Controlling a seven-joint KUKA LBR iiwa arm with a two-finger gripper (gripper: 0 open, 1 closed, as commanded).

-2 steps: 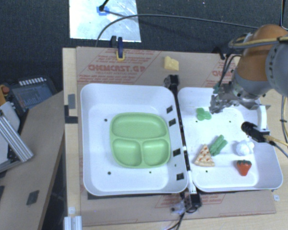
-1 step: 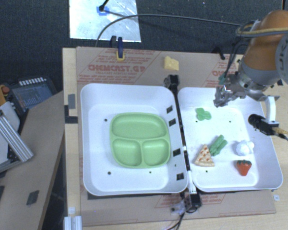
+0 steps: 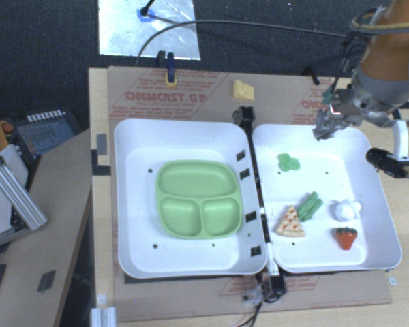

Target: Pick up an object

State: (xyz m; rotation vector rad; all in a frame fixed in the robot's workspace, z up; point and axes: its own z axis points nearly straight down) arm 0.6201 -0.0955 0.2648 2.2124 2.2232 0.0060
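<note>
Pincer (image 3: 325,129) at the end of the grey arm (image 3: 388,53) hung over the far edge of the right bin (image 3: 378,203), near that bin's upper corner; from this slanted view it was not possible to tell if it was released or clenched, and nothing could be seen in it; the orange band of the arm showed above the wrist, at the top right of the view. Several small objects lay inside the right bin, all of them apart from the pincer; a flat green piece (image 3: 288,162) lay closest, in the upper middle of the bin floor; a longer green vegetable (image 3: 309,206) lay lower, tilted, and a toy pizza slice (image 3: 290,223) lay just beside it on the left, near the wall between the bins; a white lumpy object (image 3: 345,210) lay to the right of the green vegetable; a red strawberry (image 3: 345,238) lay just below the white one, toward the near edge. In the left bin (image 3: 133,182) rested a light green divided tray (image 3: 195,199), with one long compartment on the far side and two smaller ones on the near side; it sat about in the middle of that bin. Behind the bins, on the cardboard sheet (image 3: 191,94), lay a small yellow block (image 3: 243,90), well apart from everything in the bins.
</note>
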